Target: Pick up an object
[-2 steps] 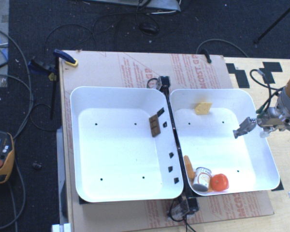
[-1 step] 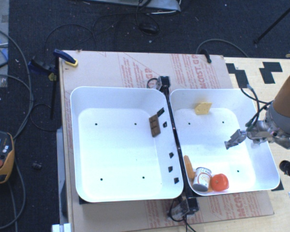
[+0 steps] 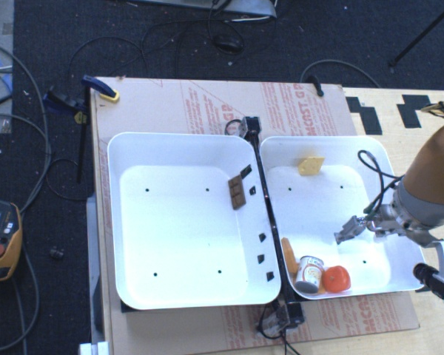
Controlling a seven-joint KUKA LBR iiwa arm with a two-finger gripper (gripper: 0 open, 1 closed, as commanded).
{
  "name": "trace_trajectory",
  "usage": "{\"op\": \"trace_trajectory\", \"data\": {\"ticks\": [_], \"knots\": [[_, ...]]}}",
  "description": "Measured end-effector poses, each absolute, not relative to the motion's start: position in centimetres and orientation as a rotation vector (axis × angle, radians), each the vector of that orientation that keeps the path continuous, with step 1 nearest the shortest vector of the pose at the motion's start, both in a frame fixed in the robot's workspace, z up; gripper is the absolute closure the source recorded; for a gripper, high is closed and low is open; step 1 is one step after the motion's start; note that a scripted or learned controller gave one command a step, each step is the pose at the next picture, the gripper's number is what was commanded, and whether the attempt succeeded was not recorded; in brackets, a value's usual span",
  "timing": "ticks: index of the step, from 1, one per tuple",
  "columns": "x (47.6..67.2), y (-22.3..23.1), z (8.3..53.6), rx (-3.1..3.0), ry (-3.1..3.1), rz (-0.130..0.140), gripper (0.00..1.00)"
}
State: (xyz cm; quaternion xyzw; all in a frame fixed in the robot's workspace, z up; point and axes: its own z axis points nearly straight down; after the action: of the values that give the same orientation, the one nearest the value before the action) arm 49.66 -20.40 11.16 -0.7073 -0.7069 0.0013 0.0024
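Observation:
The right bin (image 3: pixel 370 152) holds a yellow wedge (image 3: pixel 311 166) near its far wall. An orange carrot-like stick (image 3: pixel 288 254), a small tin can (image 3: pixel 308 272) lying on its side and a red tomato (image 3: pixel 337 278) cluster in its near left corner. A brown chocolate-like bar (image 3: pixel 237 192) lies in the left bin (image 3: pixel 133 150) by its right wall. My gripper (image 3: pixel 349 231) hangs low over the middle of the right bin's floor, right of the carrot and above the tomato in the view. Nothing shows in its grasp.
The grey arm (image 3: pixel 429 191) with a looping black cable (image 3: pixel 374 165) covers the right bin's right side. A black divider clamp (image 3: pixel 251 128) sits between the bins. Cables and a yellow-handled tool (image 3: pixel 103 89) lie beyond the bench's far edge.

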Motion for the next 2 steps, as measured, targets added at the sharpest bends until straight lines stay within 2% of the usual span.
{"op": "trace_trajectory", "data": {"ticks": [1,2], "knots": [[49.6,-20.4,9.1,-2.22,-2.221,0.001,0.0],[49.7,-20.4,10.2,-2.221,-2.221,0.0,1.0]]}}
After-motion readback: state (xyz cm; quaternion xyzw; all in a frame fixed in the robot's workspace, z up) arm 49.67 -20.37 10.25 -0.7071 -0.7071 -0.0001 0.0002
